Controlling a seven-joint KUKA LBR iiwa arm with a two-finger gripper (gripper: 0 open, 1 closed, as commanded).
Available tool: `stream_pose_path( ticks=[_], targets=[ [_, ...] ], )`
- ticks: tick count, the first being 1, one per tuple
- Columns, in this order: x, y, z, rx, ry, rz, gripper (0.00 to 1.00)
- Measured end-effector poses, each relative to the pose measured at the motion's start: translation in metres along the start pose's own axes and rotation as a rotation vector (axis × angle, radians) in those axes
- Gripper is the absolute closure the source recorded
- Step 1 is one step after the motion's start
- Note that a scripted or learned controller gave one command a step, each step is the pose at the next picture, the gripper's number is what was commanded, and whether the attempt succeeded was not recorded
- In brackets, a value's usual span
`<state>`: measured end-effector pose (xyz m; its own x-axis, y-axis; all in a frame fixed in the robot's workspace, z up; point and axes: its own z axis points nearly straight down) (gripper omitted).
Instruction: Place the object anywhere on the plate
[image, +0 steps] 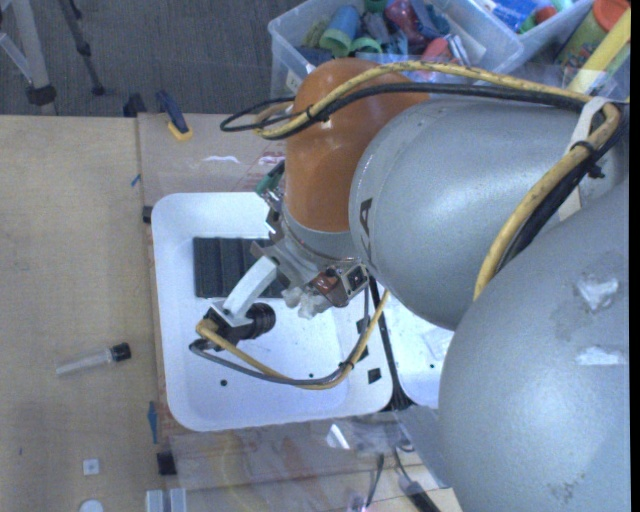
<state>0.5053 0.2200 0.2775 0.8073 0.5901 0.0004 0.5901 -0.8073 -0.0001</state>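
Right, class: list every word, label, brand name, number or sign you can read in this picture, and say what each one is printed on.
None can be read.
The grey arm bears no legible lettering; pale marks on its casing are glare or scuffs, not text.
The black ridged block in the white bin carries no print.
Items in the clear tub at the top are too blurred to show labels.
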Motion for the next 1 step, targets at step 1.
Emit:
stream_pose_path(
  ticks=[1],
  targets=[
    [0.0599,0.0370,0.0204,0.001,-0.003,-0.206,1.00]
  ],
)
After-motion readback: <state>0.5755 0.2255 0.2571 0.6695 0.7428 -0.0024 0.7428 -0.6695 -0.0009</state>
